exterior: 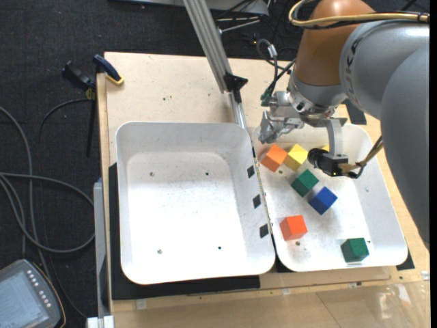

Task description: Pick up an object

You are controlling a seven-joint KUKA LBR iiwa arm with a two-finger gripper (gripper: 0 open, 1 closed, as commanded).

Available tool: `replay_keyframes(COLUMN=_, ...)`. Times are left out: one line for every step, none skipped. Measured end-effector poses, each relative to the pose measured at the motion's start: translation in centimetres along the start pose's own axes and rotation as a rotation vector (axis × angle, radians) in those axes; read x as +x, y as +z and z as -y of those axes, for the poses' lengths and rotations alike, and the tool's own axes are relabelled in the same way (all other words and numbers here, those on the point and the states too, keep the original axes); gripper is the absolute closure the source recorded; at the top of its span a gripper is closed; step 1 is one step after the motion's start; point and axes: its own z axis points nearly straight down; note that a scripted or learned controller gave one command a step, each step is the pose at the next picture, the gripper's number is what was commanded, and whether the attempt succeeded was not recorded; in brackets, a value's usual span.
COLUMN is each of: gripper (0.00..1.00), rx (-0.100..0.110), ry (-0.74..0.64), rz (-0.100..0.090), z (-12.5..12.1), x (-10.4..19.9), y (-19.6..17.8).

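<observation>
At right bin's top-left corner, gripper hangs just above orange cube touching yellow cube, grip width can't tell; cube looks light, rigid, likely best pinched on flat free opposite faces

the left bin is white, peppered with small dark specks, and the right bin is white too. in the right bin lie an orange cube, a yellow cube, a green cube, a blue cube, a near red-orange cube and a dark green cube. the bench is pale beige. the arm is grey with an orange band.
</observation>
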Motion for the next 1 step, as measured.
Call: replay_keyframes(gripper=1.00, rx=0.000, ry=-0.001, rz=-0.001, z=-0.75, x=6.32, y=-0.92)
